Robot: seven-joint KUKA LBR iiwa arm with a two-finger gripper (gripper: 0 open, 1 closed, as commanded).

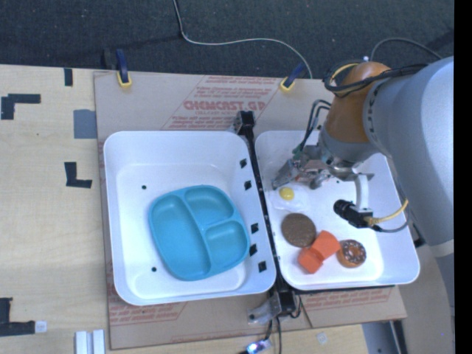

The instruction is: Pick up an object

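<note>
Camera view shows your claw (289, 177) low in the right bin (398, 271), its opening unreadable, poised just above the yellow piece (287, 194), presumably its target.

Even, bright overhead light falls on the two shallow white plastic bins (118, 198), washing their walls near to glare; shadows are soft and short; the large grey robot arm (424, 139) looms slightly blurred; overall sharpness is modest.
</note>
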